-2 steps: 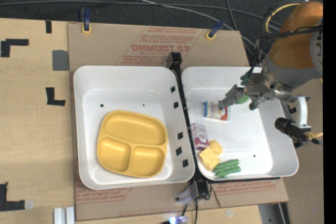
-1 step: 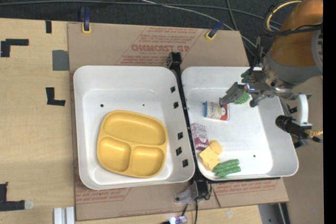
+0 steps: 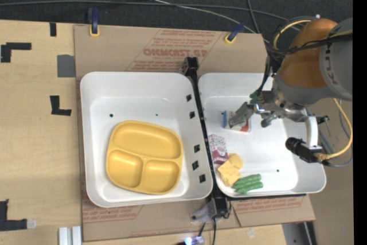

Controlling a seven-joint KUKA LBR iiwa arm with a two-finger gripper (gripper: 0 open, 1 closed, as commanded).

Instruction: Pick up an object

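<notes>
Bench: pale wood top point(image 3: 34, 140) with black tape marks, a brown cardboard sheet point(image 3: 166, 49) spread over it, dark cloth and cables running along the back.
Left bin: white tray point(image 3: 94, 89), and in it a yellow divided plate point(image 3: 144, 156) sitting toward the front, three compartments facing up.
Right bin: second white tray point(image 3: 298, 181), right alongside the first, a black divider strip between them.
Arm: in from the right, grey body with the orange band, hanging over the right bin's back half.
Gripper: here it is point(image 3: 241, 119), low over the right bin's floor, pointing toward the left wall.
Jaws: can't tell whether they're spread or pressed together; the tip is a dark blur from up here.
Under the tip: a small white and red item point(image 3: 245, 127) just beside the gripper end, contact unclear.
Blue piece: small blue object point(image 3: 224, 119) just left of the gripper, apart from it.
Packet: a pink printed packet point(image 3: 218, 148) along the left wall, nearer the front.
Yellow piece: a yellow block point(image 3: 230, 169) touching the packet's front end.
Green piece: a green pea pod point(image 3: 248, 183) at the front edge, touching the yellow block.
</notes>
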